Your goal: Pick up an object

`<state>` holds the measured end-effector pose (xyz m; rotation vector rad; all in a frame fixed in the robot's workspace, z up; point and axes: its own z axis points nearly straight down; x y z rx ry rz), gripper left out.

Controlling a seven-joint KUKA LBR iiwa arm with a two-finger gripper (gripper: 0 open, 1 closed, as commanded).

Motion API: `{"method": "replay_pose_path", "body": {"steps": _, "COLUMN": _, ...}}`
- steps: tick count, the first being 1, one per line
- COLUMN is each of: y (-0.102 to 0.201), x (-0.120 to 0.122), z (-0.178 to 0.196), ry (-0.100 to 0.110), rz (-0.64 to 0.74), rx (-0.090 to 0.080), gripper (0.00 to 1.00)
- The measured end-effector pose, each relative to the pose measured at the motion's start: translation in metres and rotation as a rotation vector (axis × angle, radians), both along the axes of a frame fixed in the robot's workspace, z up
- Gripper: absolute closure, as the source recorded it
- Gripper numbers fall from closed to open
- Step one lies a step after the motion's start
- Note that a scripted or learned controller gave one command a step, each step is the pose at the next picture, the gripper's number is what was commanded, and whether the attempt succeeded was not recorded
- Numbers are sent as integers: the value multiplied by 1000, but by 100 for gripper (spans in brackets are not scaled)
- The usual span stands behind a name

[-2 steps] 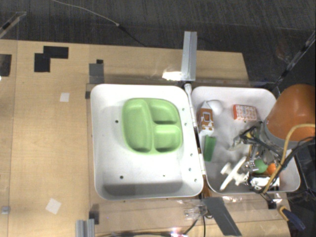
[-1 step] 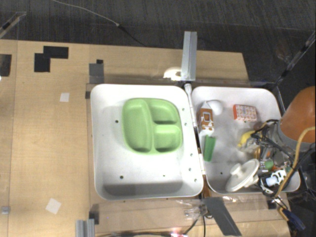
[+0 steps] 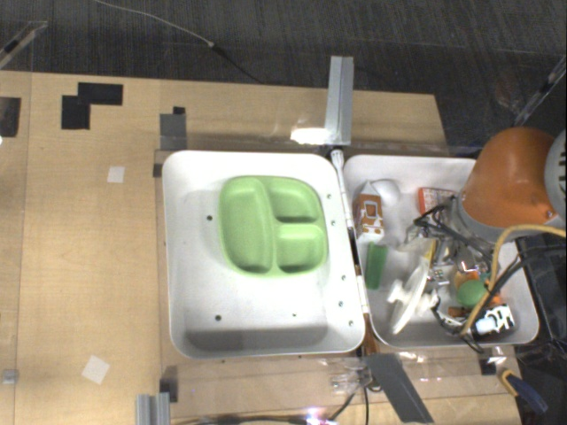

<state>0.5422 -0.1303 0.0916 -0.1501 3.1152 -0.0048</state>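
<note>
The objects available for picking lie in the right-hand bin (image 3: 532, 321), crowded around the gripper (image 3: 446, 283). The gripper sits low in that bin's centre, under a tangle of cables and wrist hardware; whether it is released or clenched cannot be told, and no object is visibly between its fingers.

Just left of the gripper and slightly toward the camera lies a white plastic utensil (image 3: 407, 297), slanted, close to or touching the gripper assembly; contact cannot be confirmed. Further left, beside the bin's dividing wall, a green block (image 3: 376, 265) stands roughly lengthwise. Above that, left and away from the gripper, lies a small brown-and-white packet (image 3: 368, 217), with a white rounded item (image 3: 384, 189) just beyond it near the far-left corner of the bin. Directly beyond the gripper, a small orange-and-white package (image 3: 435, 198) sits partly hidden by the arm. To the right of the gripper and toward the near edge, an orange and green item (image 3: 469, 292) shows among the cables; its form is unclear.

The arm's orange band (image 3: 508, 180) overhangs the bin's far-right portion.

Well apart to the gripper's left, the left-hand bin (image 3: 190, 321) holds a green divided tray (image 3: 270, 224), lying flat near that bin's centre. Both bins rest on the wooden bench (image 3: 80, 264).
</note>
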Motion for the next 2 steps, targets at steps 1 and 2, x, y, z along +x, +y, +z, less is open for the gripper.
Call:
{"method": "replay_pose_path", "body": {"steps": 1, "y": 1, "x": 6, "z": 15, "ry": -19, "rz": 3, "rx": -2, "gripper": 100}}
{"method": "replay_pose_path", "body": {"steps": 2, "y": -43, "x": 39, "z": 126, "ry": 6, "rz": 96, "rx": -3, "gripper": 100}}
